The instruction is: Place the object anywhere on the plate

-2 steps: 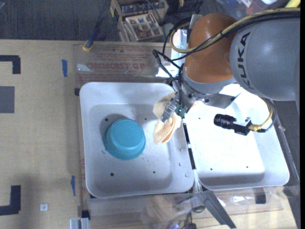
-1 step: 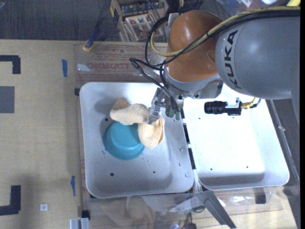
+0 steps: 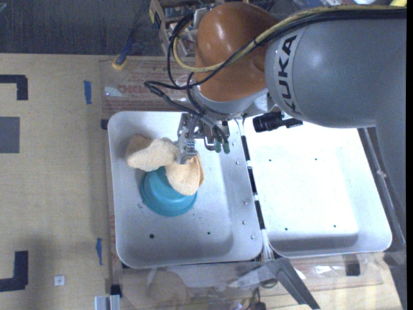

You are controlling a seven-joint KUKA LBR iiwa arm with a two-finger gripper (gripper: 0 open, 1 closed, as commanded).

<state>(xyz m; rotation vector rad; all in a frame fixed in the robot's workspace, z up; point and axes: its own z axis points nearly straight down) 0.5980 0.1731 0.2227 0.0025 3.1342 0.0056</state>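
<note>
Seen from one fixed camera above the bench, angled down at a slant. Both shallow white bins in frame side by side: left bin (image 3: 174, 237) near the centre, right bin (image 3: 322, 231) toward the right edge. Grey KUKA arm (image 3: 335, 63) entering from the right, close under the lens, covering the upper right. Wooden bench top (image 3: 51, 173) along the left; floor clutter across the top.

Soft tan cloth (image 3: 164, 162) drapes glossy blue plate (image 3: 166, 197).
</note>
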